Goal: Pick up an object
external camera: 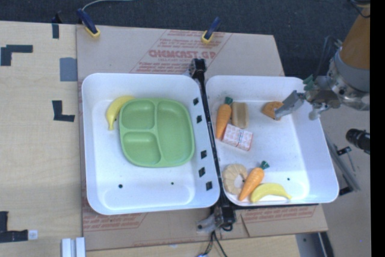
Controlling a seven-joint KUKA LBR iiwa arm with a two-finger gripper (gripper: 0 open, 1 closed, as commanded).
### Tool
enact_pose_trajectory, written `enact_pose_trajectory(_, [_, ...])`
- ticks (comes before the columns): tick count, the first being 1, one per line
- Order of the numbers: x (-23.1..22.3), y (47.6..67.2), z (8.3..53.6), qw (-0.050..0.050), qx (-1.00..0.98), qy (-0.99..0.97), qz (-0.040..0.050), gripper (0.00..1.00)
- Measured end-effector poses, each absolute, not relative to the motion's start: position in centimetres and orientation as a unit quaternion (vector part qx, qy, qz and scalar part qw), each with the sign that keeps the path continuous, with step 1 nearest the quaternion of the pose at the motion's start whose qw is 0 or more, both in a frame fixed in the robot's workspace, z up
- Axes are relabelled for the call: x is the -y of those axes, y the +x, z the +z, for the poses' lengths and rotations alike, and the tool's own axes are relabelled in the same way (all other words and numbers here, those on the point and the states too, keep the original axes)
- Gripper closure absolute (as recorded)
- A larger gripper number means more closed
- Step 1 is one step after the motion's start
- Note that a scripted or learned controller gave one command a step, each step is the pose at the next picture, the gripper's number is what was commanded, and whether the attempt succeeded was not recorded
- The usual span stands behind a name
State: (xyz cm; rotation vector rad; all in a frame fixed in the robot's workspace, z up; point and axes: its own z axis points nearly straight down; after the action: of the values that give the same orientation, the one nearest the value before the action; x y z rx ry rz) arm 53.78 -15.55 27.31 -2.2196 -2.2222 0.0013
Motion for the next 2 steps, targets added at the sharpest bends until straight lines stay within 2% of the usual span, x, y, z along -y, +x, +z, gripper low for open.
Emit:
enact_pose_trajectory(1, [13.5, 62.5, 13.1, 0.002, 0.707, -0.707, 0.0014, 0.00])
enact_pose_trajectory(2, [11.3, 64.9, 8.7, -0.003, 0.707, -0.707, 0.0019, 0.00])
